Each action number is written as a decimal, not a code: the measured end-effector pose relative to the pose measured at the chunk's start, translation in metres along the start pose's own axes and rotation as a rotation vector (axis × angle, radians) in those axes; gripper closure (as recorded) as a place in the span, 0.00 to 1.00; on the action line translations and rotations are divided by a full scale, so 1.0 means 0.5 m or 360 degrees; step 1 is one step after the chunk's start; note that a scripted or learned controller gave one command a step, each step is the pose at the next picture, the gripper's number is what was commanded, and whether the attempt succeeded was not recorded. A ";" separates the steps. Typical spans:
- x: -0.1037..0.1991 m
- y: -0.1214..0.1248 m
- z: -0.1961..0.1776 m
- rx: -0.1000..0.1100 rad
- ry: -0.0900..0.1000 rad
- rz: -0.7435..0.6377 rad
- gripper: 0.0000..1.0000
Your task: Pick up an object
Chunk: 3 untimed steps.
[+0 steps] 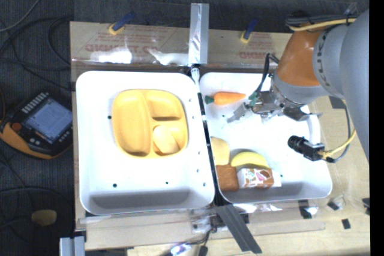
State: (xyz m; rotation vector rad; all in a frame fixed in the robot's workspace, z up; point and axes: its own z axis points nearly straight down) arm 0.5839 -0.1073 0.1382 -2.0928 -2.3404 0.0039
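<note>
Arm (336, 63) reaches in from 3 o'clock, wrist bent low over the right bin (312, 189); jaws (259, 110) apart, empty, carrot (228, 98) at their 10 o'clock.

Fingertips of the gripper (255, 106) blur into the wrist hardware, their spacing unreadable; below it, the brown block (226, 178) sits partly behind the bin divider (206, 129).

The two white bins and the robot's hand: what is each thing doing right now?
Yellow plastic divided tray: flat in the left white bin.
Orange toy carrot: lying at the right white bin's far edge, beside the hand.
Yellow banana-shaped toy: lying near the front.
Small printed packet: lying against the front wall.
Brown block: beside the packet.
Hand: low over the right bin, holding nothing visible.
</note>
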 end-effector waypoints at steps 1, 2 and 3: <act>0.020 -0.128 0.012 -0.0001 0.0001 -0.0212 0.00; -0.132 -0.158 0.040 -0.0002 -0.0004 -0.0264 0.00; 0.013 -0.199 0.073 -0.0005 -0.0001 -0.0424 0.00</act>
